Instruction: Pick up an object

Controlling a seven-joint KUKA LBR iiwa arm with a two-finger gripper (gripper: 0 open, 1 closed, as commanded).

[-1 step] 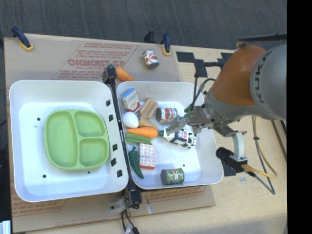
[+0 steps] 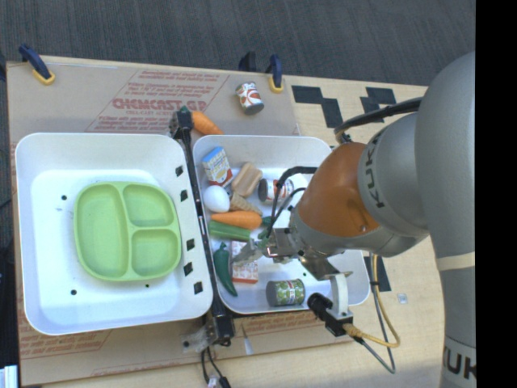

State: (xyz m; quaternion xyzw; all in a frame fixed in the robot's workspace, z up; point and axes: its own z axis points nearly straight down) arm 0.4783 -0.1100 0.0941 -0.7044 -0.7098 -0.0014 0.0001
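1. Crowding the right white bin [image 2: 349, 291], a long orange plastic carrot [image 2: 236, 219] lies mid-pile — reachable from above.
2. Low over it hangs the gripper [image 2: 260, 247]; its opening I cannot tell.
3. Left, a green divided tray [image 2: 127, 231] sits apart.

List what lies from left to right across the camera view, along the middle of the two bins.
Left bin rim → green divided plate → white egg → orange carrot → the arm's orange band.
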